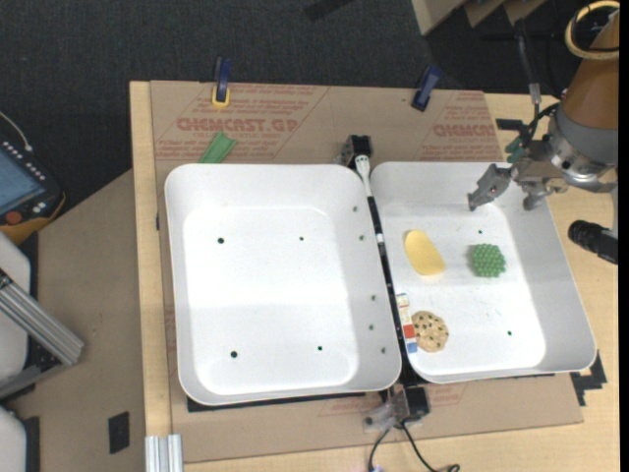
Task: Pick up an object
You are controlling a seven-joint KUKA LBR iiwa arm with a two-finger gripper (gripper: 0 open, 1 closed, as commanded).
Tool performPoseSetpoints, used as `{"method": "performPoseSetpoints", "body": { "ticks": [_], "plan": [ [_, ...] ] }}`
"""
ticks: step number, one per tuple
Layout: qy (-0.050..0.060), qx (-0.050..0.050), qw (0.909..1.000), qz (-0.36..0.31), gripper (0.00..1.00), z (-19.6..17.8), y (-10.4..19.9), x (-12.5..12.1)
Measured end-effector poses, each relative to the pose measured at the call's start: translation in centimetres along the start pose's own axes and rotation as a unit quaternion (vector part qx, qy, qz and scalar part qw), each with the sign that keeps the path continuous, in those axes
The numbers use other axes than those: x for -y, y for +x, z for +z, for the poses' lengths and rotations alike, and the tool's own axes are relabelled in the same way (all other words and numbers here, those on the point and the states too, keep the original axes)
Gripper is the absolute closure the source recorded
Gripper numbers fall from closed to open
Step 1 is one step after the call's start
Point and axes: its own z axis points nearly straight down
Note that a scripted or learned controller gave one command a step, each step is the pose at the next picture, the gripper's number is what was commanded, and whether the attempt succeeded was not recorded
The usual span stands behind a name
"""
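Two white bins are sitting side by side; one is holding a yellow piece, a green ball, and a cookie.

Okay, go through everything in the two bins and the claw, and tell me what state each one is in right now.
Claw: open, hovering over the right bin's far side, nothing between its fingers.
Yellow piece: lying flat in the right bin, untouched.
Green ball: resting on the bin floor, apart from the yellow piece.
Cookie: lying flat near the divider.
Left bin: sitting level beside the right bin.

Right bin: sponge left, ball right, cookie nearer.
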Motion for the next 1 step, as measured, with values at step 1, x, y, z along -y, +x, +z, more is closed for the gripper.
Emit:
{"method": "performPoseSetpoints", "body": {
  "ticks": [1],
  "plan": [
    [-0.008, 0.004, 1.0, 0.0, 0.0, -13.46, -2.95, -2.38]
  ]
}}
